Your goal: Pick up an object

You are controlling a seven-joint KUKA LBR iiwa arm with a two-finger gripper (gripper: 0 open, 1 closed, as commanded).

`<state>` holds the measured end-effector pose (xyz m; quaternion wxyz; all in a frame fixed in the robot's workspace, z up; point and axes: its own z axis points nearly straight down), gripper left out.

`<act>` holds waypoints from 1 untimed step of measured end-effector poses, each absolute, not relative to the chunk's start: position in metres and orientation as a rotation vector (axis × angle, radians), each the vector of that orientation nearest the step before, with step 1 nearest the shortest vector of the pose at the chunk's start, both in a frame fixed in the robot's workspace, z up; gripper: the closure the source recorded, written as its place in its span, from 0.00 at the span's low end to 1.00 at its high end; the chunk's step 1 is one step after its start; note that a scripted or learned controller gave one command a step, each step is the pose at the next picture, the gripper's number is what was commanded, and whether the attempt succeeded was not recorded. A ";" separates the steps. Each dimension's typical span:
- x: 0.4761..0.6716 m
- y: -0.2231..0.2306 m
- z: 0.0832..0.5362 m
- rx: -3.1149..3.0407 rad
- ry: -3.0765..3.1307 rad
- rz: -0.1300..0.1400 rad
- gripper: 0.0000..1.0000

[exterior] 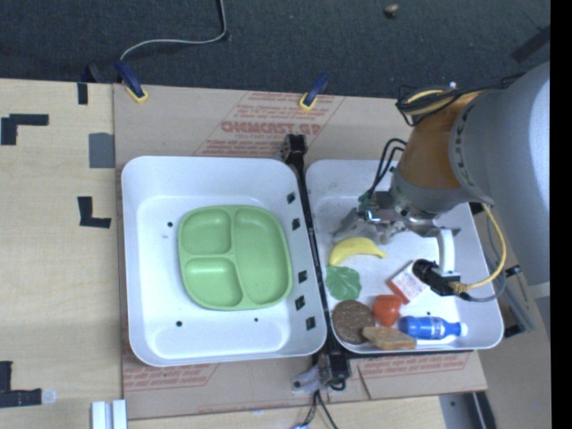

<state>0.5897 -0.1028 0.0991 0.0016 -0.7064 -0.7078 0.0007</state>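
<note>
Over right white bin (483,333): gripper (380,224) low, just above yellow plastic banana (356,251). Can't tell finger opening or any hold, wrist blocks view. Judged step: approach/descent for grasp. Next: centre over banana, close, lift clear of green leaf-shaped toy (343,281).

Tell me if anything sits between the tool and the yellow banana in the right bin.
Nothing visible does. The tool hangs just above the banana in the right bin; the green leafy piece lies on the banana's far side.
</note>
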 end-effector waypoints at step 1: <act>0.576 -0.099 0.091 -2.220 -2.221 0.003 0.00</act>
